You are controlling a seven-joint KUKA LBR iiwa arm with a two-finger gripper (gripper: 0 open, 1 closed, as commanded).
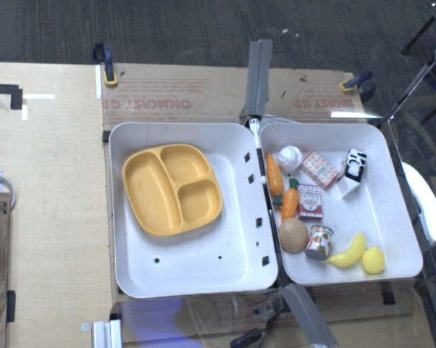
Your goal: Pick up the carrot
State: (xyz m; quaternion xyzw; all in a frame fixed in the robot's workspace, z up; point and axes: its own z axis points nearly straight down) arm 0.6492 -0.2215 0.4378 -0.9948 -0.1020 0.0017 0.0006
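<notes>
Two orange carrot-like pieces lie against the left wall of the right bin [386, 210]. The longer carrot [274, 173] points up and down along the divider. A shorter carrot [290, 203] with a green top sits just below and to its right, touching a small red box [309, 201]. A brown round item [293, 235] rests right under the shorter carrot.
The right bin also holds a white item [289, 156], a pink box [319, 169], a black-and-white carton [354, 167], a small can [319, 242], a banana [348, 253] and a lemon [374, 260]. A yellow divided plate [173, 188] lies in the left bin [196, 261].
</notes>
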